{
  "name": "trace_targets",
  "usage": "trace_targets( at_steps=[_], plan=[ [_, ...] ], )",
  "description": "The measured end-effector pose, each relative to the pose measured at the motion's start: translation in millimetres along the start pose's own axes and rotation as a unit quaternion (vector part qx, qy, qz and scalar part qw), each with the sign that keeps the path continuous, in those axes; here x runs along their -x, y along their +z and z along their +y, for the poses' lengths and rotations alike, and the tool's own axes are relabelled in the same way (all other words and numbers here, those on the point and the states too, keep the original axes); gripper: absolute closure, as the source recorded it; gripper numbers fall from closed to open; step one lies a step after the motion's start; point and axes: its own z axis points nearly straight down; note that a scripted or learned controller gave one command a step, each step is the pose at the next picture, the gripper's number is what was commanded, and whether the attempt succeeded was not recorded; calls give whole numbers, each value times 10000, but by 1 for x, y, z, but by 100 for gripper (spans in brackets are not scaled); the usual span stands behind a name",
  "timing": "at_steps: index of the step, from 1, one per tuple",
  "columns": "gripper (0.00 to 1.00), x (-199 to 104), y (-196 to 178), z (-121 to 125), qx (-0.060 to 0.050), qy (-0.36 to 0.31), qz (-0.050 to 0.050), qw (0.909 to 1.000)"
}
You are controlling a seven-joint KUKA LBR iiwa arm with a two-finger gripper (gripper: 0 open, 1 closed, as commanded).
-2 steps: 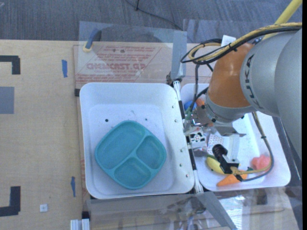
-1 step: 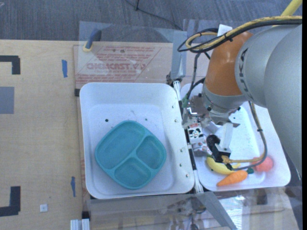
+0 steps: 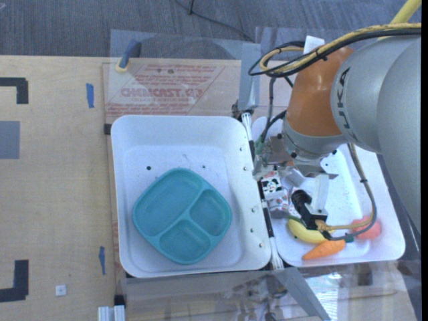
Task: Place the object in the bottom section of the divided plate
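Nearest, well right of the divided plate [image 3: 182,214] and across into the right bin [image 3: 391,249]: a carrot [image 3: 323,249], a banana [image 3: 304,231] just beyond and just beside it, a pink piece [image 3: 372,230] further right again. Presumably one of these to be moved; cannot say which. None on the plate, so pick apparently still to do.

For the pick: come straight down on one item alone, given the risk of dragging both carrot and banana with a careless close. Grasp across the narrow width. Lift clear of both bin walls before crossing left to the plate.

For the drop: aim at the plate's nearest compartment [image 3: 184,241], judged to be the bottom one. Small and ridged on its far sides, so release low, centred, long axis along the compartment, to avoid a roll into the neighbouring section.

Further back, right of the plate's far edge: the gripper [image 3: 292,178], low over the right bin, near a black-and-white spotted piece [image 3: 271,187]. Open or closed: cannot tell. Nothing seen held.

Farthest, beyond the plate and its left bin [image 3: 180,122]: a brown sheet [image 3: 144,72] with red print, readable as "CHEMCAST". Up and right of the plate, on the arm [image 3: 381,92]: large letters, cut off, seemingly "KU".
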Motion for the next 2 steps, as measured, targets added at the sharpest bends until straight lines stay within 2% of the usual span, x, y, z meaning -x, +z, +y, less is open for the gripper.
trace_targets(
  at_steps=[1, 2],
  plan=[
    [100, -9, -10, 36, -66, 465, 164, 9988],
    [100, -81, 11, 18, -81, -3, 173, 9998]
  ],
)
